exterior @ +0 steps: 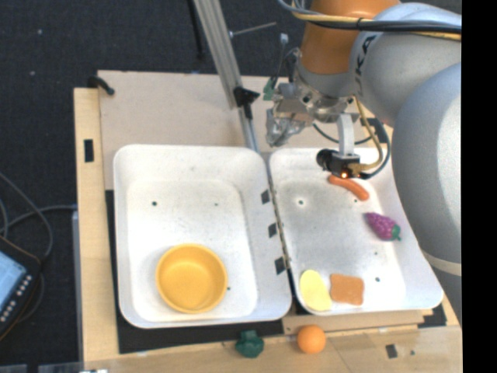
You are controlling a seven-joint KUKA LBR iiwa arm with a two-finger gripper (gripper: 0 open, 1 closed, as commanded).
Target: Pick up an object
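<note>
Orange ball, green toy on tabletop front edge. Carrot near right bin back edge, below gripper. Yellow bowl in left bin front. Finger state: cannot tell.

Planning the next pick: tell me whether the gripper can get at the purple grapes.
Probably yes. The purple grapes lie alone in the right bin, apart from the orange carrot, with the gripper above the bin's far edge.

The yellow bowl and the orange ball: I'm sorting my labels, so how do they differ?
The yellow bowl is a wide, hollow dish; the orange ball is a smaller solid sphere. The bowl sits inside the left bin; the ball rests outside both bins on the bench edge. Both look round and warm-coloured.
</note>
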